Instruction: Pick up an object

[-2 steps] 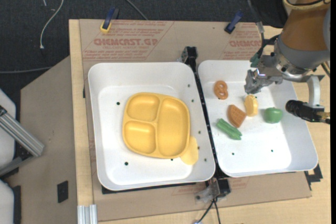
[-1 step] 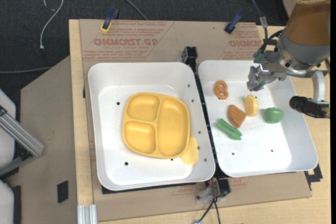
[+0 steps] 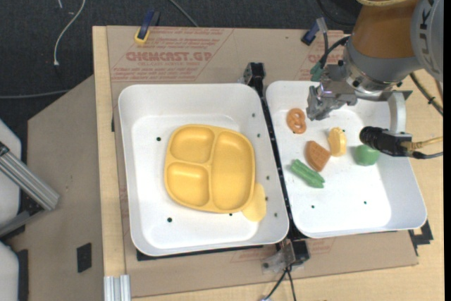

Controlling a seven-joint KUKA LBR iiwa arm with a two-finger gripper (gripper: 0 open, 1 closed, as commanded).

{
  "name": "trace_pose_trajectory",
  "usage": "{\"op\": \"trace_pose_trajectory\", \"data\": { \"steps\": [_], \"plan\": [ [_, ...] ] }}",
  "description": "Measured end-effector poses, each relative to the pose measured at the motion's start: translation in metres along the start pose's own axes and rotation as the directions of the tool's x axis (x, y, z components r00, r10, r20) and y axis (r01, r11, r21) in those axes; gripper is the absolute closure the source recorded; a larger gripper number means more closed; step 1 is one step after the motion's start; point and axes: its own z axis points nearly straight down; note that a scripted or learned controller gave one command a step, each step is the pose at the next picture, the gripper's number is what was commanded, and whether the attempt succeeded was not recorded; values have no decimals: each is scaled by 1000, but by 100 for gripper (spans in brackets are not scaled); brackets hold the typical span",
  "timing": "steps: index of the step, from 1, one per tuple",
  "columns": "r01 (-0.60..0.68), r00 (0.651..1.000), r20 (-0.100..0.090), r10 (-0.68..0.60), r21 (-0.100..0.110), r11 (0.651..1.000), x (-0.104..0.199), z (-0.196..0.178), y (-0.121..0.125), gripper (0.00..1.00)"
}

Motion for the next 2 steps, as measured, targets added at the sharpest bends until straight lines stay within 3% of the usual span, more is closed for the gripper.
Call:
{"op": "trace_pose_trajectory", "data": {
  "steps": [1, 2],
  "plan": [
    [0, 1000, 0, 0, 1, 1000, 51, -1, 3, 100],
    [-1, 1000, -1, 1, 8, 1000, 100, 21, -1, 100]
  ]
}}
